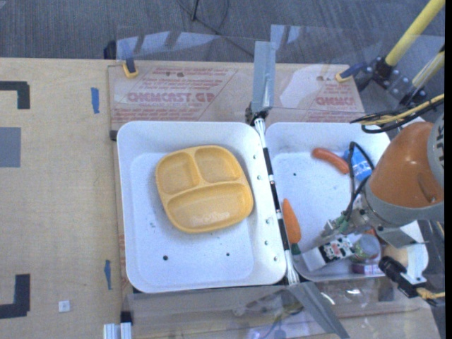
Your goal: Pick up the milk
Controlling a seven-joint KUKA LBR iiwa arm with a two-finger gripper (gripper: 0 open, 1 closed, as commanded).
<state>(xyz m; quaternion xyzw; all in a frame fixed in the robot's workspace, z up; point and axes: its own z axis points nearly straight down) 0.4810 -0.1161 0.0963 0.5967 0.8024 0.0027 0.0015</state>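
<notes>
- The desk (56, 189) is light wood, and it carries two white bins side by side.
- The left bin (141, 260) has a yellow plate (203, 188) in it. The plate has three parts and lies flat near the middle of the bin.
- The right bin (304, 182) has the other things in it.
- An orange carrot (291, 221) lies by the right bin's left wall.
- A hot dog (331, 160) lies near the top of the right bin, with a blue thing (360, 167) just beside it.
- The grey arm with the orange band (406, 171) reaches in from the right and hangs over the right bin.
- The claw (346, 224) is low in the right bin, below the arm.
- The milk (335, 248) is a small white and black carton. It lies tilted at the bottom of the right bin, right at the claw.
- I cannot tell if the claw is open or closed, or if it has the milk.
</notes>
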